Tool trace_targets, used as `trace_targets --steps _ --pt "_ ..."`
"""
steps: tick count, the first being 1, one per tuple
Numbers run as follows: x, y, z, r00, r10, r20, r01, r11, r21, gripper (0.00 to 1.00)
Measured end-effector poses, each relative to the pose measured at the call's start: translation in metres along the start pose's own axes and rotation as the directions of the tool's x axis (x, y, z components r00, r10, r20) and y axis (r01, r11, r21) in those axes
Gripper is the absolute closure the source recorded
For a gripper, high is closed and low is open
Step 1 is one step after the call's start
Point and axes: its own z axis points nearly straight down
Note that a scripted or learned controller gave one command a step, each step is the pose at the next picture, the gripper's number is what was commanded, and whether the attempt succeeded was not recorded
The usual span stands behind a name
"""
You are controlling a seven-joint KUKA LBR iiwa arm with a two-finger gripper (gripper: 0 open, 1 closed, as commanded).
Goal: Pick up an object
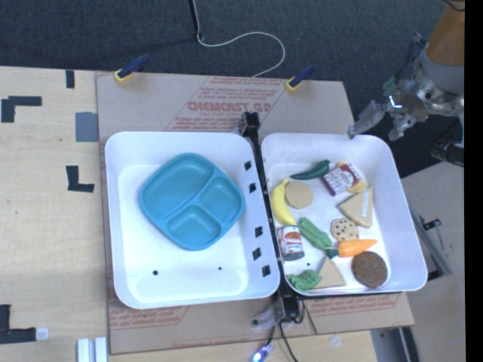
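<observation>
The gripper [375, 121] hangs above the far right corner of the right bin [404, 202], its two fingers spread apart with nothing between them. The grey arm with its orange band [444, 32] rises toward the far right.

Below it, the right bin holds a scatter of toy food: a green pepper [310, 170], a red-labelled packet [340, 179], a round biscuit [299, 195], a banana [281, 204], a cheese wedge [357, 207], a chip cookie [343, 228], a green pod [315, 233], a carrot [355, 247], a small can [291, 243] with a red label too small to read, a brown patty [370, 269] and a leafy sandwich piece [317, 277].

The left bin [121, 225] holds a blue divided plate [192, 200].

Both bins sit on a cardboard sheet [219, 104] with red printing that seems to read "CHEMGEAR", clamped at its far edge by two blue-and-yellow clips [131, 68]. Under it is a pale wooden bench [45, 202] marked with dark tape. Beyond lies dark carpet [90, 13], crossed by a white cable [249, 40].
</observation>
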Motion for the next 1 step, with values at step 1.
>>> trace_targets --steps 1 --pt "0.0653 -0.0626 -0.0454 1.000 -0.004 -0.002 0.004 1.000 0.001 0.00"
